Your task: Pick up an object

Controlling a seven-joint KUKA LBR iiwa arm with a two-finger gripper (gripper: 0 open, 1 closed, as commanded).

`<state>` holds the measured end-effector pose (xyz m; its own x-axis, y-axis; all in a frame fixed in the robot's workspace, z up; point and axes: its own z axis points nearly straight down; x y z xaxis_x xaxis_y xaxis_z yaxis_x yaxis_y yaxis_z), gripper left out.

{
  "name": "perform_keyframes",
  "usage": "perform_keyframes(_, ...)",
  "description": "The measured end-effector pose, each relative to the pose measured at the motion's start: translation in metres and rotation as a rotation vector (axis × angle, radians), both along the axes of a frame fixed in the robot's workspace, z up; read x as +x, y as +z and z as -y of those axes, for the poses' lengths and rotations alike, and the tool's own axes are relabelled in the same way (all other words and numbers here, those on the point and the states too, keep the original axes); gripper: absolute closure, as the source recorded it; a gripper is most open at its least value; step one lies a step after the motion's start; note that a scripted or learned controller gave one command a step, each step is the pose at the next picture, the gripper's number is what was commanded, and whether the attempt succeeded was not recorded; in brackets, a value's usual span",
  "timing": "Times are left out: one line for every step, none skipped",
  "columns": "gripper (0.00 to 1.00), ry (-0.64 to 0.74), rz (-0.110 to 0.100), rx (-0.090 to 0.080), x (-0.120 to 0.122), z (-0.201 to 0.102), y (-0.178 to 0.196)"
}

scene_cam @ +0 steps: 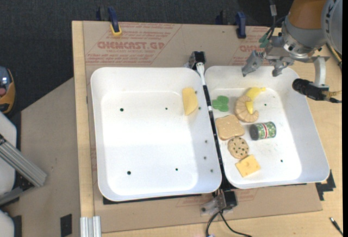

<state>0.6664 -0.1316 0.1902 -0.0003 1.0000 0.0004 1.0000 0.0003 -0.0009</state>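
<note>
Grey tool hangs spread and unladen above right bin's far rim.

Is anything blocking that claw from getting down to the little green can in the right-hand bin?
Nothing visible does. The gripper hangs with fingers spread over the right bin's far rim. The green can lies on its side with bare floor around it, the round cracker close by.

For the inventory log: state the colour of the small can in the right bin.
Green with a white band, seen in the camera view: can.
</note>
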Motion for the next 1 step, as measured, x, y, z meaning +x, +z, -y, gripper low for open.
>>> perform_keyframes(0.0, -0.007, -0.01, 0.001, -0.0573, 0.05, -0.1115)
